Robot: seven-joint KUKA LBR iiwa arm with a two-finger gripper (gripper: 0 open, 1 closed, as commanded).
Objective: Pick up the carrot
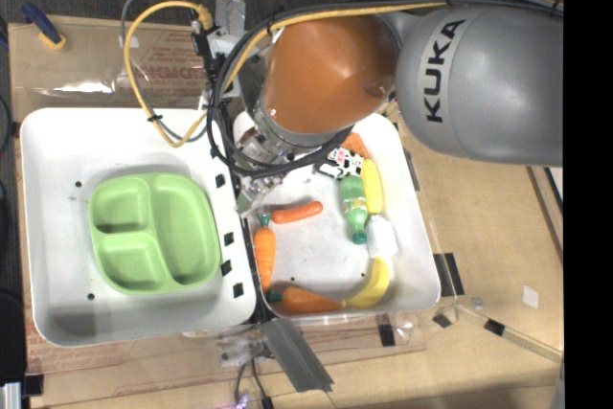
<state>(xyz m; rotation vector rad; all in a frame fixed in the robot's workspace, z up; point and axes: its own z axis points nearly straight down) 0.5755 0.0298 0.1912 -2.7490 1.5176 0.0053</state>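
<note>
Lying in the right bin: three carrots, two bananas.

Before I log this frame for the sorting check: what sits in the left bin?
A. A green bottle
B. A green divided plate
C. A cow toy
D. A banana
B: the green divided plate lies in the left bin, while the carrots, bananas and green bottle are all in the right bin.
</note>
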